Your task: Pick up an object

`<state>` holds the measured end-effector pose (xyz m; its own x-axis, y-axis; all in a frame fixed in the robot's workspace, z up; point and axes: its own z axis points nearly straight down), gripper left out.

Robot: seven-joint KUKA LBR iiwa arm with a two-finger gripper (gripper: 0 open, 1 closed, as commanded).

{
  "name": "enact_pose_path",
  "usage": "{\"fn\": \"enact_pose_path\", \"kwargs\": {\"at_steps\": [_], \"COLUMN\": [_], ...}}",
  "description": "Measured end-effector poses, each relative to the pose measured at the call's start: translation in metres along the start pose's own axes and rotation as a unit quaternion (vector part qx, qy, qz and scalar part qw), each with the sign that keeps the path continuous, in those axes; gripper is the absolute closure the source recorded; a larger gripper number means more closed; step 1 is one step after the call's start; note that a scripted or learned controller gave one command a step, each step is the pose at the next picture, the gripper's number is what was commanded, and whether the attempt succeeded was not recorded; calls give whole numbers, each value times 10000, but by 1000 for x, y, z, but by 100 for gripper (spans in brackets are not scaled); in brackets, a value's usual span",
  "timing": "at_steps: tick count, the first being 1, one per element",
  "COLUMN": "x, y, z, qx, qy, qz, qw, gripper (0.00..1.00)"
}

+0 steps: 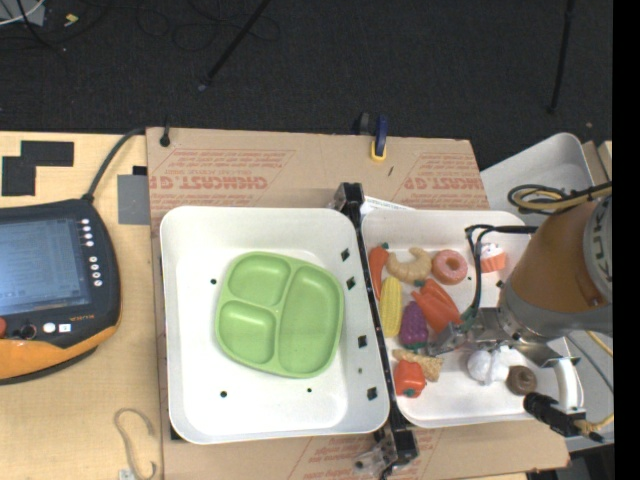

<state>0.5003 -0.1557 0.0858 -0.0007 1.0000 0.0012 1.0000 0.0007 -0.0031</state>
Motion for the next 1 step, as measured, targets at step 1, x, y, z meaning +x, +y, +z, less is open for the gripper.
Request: {"fn": "enact_pose_path", "kwargs": {"at_steps": [1], "x": [-2], "y": [0], "z": [-12], "qx": [-3], "qy": [2], "qz": [36], "qw": [10000], "gripper": [100]}}
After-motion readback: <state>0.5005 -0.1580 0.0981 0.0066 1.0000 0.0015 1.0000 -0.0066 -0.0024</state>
